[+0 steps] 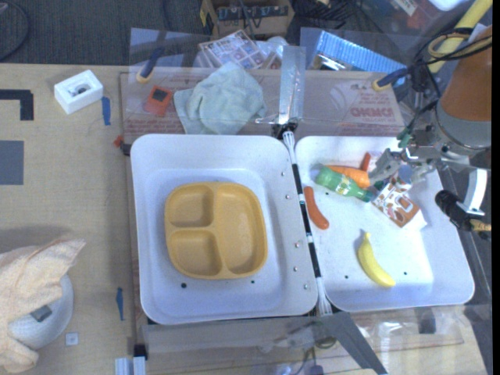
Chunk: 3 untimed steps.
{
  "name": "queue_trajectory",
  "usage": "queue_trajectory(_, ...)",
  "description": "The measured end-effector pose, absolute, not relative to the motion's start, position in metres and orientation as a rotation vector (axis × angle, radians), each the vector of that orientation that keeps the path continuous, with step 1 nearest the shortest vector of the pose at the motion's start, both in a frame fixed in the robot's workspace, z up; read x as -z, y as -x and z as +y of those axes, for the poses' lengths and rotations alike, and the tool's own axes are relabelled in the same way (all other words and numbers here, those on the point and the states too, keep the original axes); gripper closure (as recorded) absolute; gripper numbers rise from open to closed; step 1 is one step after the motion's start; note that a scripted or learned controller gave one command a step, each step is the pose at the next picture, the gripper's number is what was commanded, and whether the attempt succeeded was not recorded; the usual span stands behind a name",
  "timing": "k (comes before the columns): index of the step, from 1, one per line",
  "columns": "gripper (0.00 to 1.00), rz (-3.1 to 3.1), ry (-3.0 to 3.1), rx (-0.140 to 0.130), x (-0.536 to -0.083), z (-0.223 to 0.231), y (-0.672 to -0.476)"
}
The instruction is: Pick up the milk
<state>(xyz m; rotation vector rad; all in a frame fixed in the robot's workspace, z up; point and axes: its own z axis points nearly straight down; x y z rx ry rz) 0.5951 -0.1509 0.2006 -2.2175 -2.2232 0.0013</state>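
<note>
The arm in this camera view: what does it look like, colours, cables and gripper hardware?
The arm comes in from the right: a wide orange band, then a grey section below it. Black cables loop around its upper part, next to a yellow piece and a blue fitting. The gripper is small metal hardware in grey and black, with a spot of green at its top.

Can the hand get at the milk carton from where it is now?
Probably yes. The hand hangs in the right bin just above the milk carton. The green bottle and carrot lie close on the carton's left and might get nudged. Its top looks uncovered.
</note>
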Motion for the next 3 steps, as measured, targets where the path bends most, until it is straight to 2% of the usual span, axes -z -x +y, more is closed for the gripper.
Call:
queue_trajectory(1,0.00,-2.005,2.420,0.001,-0.100,-0.190,-0.606)
queue_trajectory(2,1.00,-2.005,2.423,0.001,-0.110,-0.192,-0.607)
queue_trajectory(3,1.00,-2.171,2.272,0.000,-0.200,-0.104,-0.606)
